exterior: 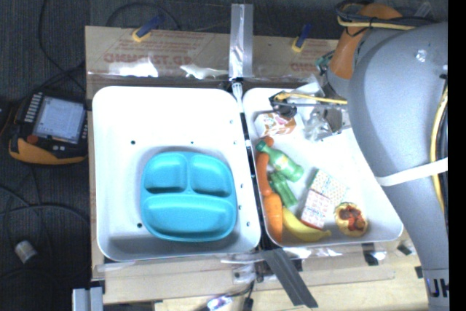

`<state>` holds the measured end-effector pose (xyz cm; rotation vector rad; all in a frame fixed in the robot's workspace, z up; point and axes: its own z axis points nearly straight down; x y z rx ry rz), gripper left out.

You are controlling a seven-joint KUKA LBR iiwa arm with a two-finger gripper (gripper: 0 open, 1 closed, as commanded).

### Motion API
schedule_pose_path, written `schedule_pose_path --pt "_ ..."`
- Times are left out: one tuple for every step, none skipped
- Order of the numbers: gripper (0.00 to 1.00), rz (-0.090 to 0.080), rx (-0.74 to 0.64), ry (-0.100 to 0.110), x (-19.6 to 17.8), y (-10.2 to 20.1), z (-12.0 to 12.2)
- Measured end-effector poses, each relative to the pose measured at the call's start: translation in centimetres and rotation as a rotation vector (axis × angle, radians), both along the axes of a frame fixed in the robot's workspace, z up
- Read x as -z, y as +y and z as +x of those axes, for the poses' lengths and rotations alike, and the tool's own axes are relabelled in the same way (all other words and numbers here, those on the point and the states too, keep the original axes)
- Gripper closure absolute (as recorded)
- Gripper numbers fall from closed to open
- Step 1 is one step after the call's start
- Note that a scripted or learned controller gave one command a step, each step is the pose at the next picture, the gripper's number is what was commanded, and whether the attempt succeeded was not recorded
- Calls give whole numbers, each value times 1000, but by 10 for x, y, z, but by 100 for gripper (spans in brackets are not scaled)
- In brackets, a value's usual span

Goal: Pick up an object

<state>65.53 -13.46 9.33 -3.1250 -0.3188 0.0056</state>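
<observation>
Right bin [378, 218], near its left wall: carrot [268, 193], long axis running from the far side toward the near edge. Beside it a green bottle [282, 170], lying slantwise, cap toward the bin's far left corner. Banana [302, 229] along the near wall, curving rightward. Patterned carton [320, 200], print unreadable. Round pastry toy [350, 218] at near right. Tool [309, 109] at the bin's far end above a small packet [277, 125]; its spread cannot be told. Left bin [116, 127]: blue divided tray [189, 194]. Worktop cardboard [175, 51] bears faint red lettering, illegible.
</observation>
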Motion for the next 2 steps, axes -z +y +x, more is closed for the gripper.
schedule_pose_path --pt "100 1 -3 -9 3 -3 11" --pt "100 -4 -8 -10 4 -78 9"
